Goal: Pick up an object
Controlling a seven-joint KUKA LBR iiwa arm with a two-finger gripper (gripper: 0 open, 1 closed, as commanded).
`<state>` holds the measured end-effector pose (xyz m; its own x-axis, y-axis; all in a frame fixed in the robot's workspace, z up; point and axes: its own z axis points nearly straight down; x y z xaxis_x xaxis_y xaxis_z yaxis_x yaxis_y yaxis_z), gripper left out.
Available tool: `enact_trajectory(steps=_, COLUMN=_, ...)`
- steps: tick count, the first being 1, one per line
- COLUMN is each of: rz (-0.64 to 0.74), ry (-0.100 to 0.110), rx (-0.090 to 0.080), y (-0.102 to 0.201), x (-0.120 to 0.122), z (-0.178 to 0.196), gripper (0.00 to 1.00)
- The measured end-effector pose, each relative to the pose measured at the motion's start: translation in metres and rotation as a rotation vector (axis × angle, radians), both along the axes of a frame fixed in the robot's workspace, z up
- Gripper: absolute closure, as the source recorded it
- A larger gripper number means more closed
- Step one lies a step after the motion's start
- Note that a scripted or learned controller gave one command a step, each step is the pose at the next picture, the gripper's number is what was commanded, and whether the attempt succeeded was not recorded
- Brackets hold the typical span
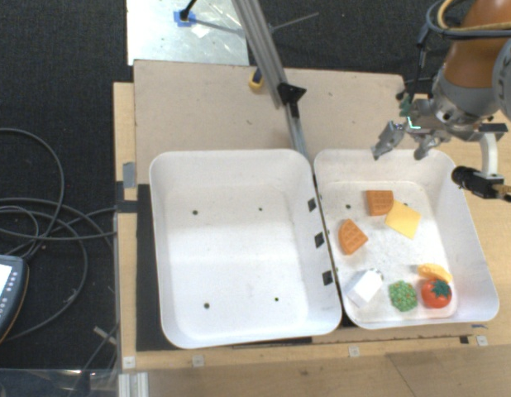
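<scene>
The gripper [407,141] hovers above the far rim of the right bin [475,246], fingers spread apart and holding nothing. The orange block [379,202] and yellow wedge [403,219] lie touching below it; a descent there might catch both or push them apart.

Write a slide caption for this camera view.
Open gripper hovers over the right bin's far rim, toy foods inside.
</scene>
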<state>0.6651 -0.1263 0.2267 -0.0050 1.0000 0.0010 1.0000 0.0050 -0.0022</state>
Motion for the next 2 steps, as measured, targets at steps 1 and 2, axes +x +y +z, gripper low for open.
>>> enact_trajectory(steps=1, rz=0.002, ry=-0.004, rx=-0.002, y=0.000, x=0.001, z=0.003, gripper=0.00)
enact_trajectory(steps=2, rz=0.002, ry=-0.001, rx=-0.001, y=0.006, x=0.007, z=-0.043, gripper=0.00)
